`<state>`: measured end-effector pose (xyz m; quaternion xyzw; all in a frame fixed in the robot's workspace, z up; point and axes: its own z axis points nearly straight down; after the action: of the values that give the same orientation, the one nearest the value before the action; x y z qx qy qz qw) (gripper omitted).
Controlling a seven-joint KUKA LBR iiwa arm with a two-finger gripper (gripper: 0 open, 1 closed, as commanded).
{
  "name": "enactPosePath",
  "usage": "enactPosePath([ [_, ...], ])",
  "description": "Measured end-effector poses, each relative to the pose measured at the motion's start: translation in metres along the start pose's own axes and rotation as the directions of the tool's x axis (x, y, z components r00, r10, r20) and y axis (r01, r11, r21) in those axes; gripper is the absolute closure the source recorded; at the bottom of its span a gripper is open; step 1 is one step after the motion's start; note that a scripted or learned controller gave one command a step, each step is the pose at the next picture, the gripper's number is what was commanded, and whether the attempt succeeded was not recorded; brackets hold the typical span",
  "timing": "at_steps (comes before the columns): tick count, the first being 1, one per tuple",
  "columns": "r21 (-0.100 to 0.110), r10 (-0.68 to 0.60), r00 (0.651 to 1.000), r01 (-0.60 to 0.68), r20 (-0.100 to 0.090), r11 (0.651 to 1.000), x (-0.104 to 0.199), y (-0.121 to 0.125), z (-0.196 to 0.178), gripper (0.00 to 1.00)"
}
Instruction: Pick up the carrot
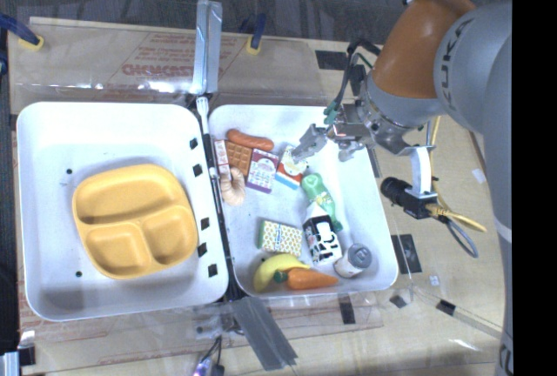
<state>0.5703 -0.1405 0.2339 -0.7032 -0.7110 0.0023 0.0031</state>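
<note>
My gripper [324, 139] hangs over the far part of the right bin [376, 191], near its far edge. The fingers look spread apart and I see nothing between them. The carrot [311, 279] lies against the near edge of this bin, well apart from my gripper.

I think the risk is in the crowding. The banana [271, 268] touches the carrot on one side, and the round grey can [355, 259] sits just beside its other end. The bin wall is right behind it. If I come down not exactly, one finger may land on the banana or hit the wall, and the carrot can roll or slip out. The green bottle [317, 194] also stands between me and the carrot, so I could knock it on the way.
</note>
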Motion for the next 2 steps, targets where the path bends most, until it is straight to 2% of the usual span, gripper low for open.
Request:
enactPosePath([
  [1,0.001,0.136,0.991,-0.136,0.000,0.991,0.046,-0.054,0.031,0.00],
  [2,-0.001,-0.196,0.981,0.196,-0.001,0.981,0.045,-0.093,0.063,0.00],
])
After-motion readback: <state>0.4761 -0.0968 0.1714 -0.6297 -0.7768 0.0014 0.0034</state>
